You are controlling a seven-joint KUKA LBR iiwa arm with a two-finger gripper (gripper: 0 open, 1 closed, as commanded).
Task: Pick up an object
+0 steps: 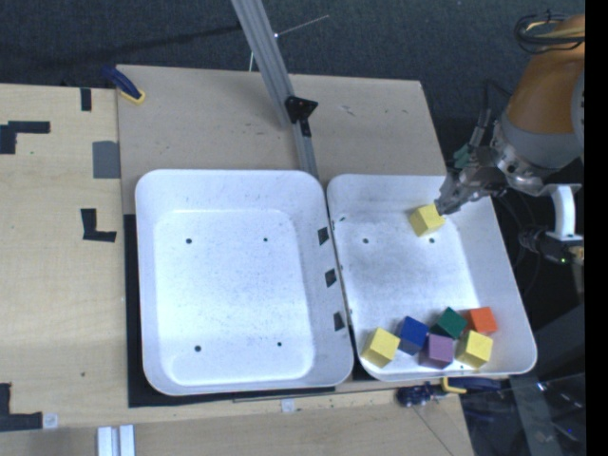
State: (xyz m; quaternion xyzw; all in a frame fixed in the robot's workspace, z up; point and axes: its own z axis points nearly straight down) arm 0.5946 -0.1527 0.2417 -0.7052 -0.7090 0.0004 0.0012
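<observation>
A yellow cube (427, 219) shows in the upper part of the right bin (380, 274), right at the tip of my gripper (446, 203). The gripper reaches in from the right, slanting down toward the cube's upper right corner. Whether the cube rests on the bin floor or hangs from the gripper cannot be told. Along the bin's near edge lies a cluster of cubes: yellow (382, 346), blue (412, 333), purple (440, 350), green (450, 323), orange (483, 320) and another yellow (477, 348).
The left bin (228, 283) sits beside the right one, their rims touching. A grey metal pole (271, 55) slants over the bench behind the bins. A blue and yellow tool (124, 84) lies at the bench's far left.
</observation>
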